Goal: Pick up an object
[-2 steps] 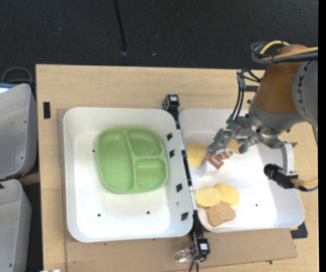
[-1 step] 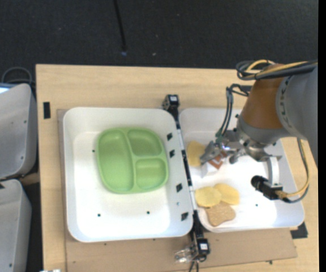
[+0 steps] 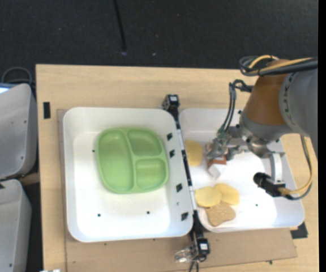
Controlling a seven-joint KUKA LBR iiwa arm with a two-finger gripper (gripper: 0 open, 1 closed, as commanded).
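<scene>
Where the dark floor meets the frame's top, a wooden bench is seen, carrying two shallow white bins side by side. A grey, padded shape is cut off at the left edge. The left bin is occupied by a green divided tray, lying flat with its long axis roughly across the bin. The right bin is entered by the grey arm, its orange band seen above the wrist.

The gripper is lowered near the bin's left wall, with a small reddish-brown piece seen at its tip; whether that piece is between the fingers cannot be told, and their spread cannot be made out. Its orientation is too blurred to judge.

A pale yellow round item is partly hidden just left of the gripper. Two yellow slices are overlapped near the bin's front, touching a tan, bread-like piece angled below them.
</scene>
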